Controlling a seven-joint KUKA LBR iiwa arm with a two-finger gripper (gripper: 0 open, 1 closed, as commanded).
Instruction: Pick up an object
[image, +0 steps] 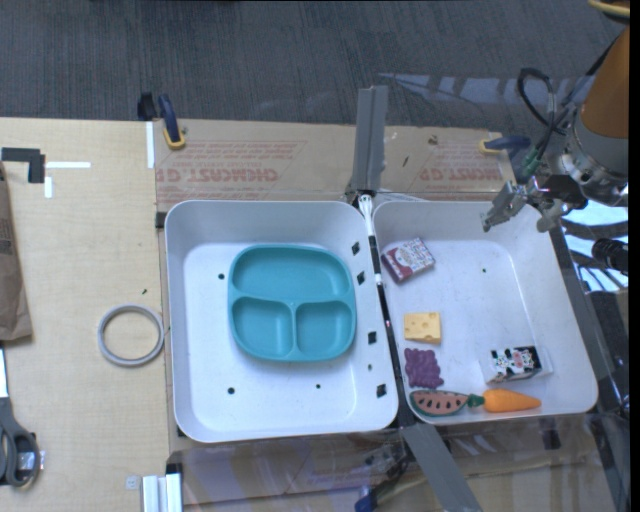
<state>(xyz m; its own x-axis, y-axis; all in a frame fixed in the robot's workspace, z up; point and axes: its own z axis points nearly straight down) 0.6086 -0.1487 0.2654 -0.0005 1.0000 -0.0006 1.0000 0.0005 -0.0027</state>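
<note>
Teal three-compartment plate (293, 303) sits in left bin (190, 330); gripper (522, 205) fingers spread wide, holding nothing.

teal divided plate (293, 302) in a white bin (190, 330); yellow cheese wedge (422, 327), purple grapes (424, 368), red-and-green watermelon slice (439, 403), orange carrot (511, 402), black-and-white cow-patterned carton (516, 363), dark red box (408, 259).

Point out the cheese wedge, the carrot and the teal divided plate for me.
cheese wedge (422, 327): camera view, middle of its yellow face.
carrot (512, 402): camera view, middle of its orange body.
teal divided plate (292, 272): camera view, floor of its large compartment.
</note>
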